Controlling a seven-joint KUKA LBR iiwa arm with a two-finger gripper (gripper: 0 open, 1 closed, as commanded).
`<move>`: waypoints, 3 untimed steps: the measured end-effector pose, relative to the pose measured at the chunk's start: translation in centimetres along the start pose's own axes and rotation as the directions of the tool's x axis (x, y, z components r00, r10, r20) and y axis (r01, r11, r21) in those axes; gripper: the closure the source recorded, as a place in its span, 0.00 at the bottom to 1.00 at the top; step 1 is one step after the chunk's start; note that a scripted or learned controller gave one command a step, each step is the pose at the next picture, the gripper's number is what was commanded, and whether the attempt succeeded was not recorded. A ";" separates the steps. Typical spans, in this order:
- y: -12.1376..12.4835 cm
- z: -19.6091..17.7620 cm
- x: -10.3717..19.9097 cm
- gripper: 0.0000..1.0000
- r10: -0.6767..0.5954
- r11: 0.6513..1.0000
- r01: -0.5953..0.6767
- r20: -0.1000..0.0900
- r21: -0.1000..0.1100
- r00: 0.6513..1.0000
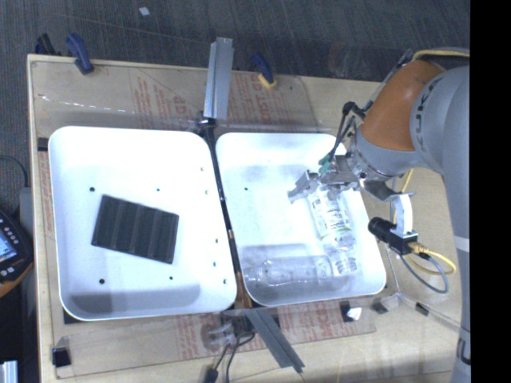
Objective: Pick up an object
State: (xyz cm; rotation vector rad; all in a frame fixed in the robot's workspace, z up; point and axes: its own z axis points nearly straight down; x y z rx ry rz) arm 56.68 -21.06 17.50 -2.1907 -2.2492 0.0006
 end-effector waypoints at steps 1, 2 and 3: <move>0.0 0.0 0.0 0.00 0.000 1.000 0.000 0.000 0.000 1.000; 0.0 0.0 0.0 0.00 0.000 1.000 0.000 0.000 0.000 1.000; 0.4 2.4 0.0 0.00 0.092 0.996 -0.092 -0.001 0.004 0.996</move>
